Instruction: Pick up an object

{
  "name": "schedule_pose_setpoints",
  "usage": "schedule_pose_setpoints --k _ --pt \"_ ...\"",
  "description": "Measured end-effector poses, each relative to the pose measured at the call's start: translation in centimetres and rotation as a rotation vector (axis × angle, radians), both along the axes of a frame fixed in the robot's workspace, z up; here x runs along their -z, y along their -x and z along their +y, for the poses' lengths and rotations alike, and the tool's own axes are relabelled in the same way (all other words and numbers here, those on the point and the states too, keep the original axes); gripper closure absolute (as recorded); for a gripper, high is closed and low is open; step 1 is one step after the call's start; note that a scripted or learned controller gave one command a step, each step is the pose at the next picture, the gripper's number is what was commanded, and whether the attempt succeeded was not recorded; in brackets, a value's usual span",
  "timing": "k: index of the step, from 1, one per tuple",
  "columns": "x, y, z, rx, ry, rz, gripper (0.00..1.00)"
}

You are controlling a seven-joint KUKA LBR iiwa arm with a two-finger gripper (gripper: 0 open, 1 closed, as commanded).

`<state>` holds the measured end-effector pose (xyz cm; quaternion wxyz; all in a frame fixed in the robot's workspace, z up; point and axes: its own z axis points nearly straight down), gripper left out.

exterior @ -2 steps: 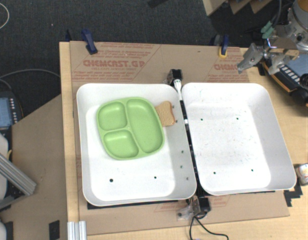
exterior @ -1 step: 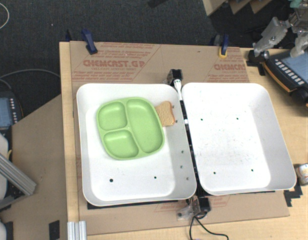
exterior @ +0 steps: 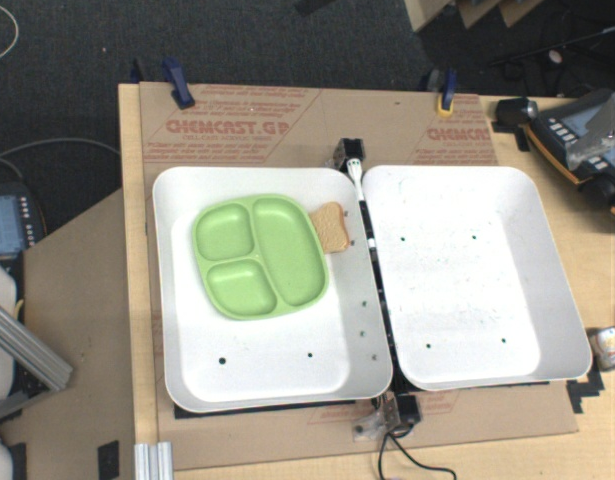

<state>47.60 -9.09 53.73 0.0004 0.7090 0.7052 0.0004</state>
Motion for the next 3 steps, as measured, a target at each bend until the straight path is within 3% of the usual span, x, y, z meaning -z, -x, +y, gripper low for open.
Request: schedule_pose_setpoints --k 1,2,3 --pt "0.2 -0.2 -11.7 0.007 0.006 -0.003 0.00" --pt "-1.0 -0.4 -11.0 -0.006 0.007 -0.009 1.00" --pt "13.6 -0.2 -8.8 -0.006 -0.005 0.016 1.00"
